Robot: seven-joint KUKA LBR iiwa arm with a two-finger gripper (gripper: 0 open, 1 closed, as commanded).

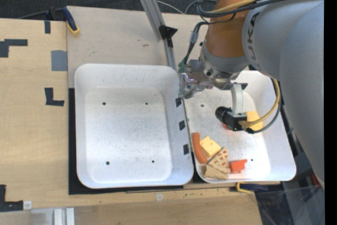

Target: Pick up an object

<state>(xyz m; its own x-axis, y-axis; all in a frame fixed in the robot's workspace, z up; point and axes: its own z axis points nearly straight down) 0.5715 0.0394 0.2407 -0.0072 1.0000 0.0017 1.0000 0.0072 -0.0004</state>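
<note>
The end effector (188,87) hung above the right bin's (268,155) far-left corner; we could not tell whether it was released or clenched. We judged it best to shift nearward and centre over the yellow block (209,145), at the near left, before descending.

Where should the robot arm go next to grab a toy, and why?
Probably slide the end effector toward the view's bottom, over the yellow wedge. It sits by the right bin's left wall, higher in the view, while the wedge, an orange stick and a red block crowd the bin's lower-left corner.
</note>
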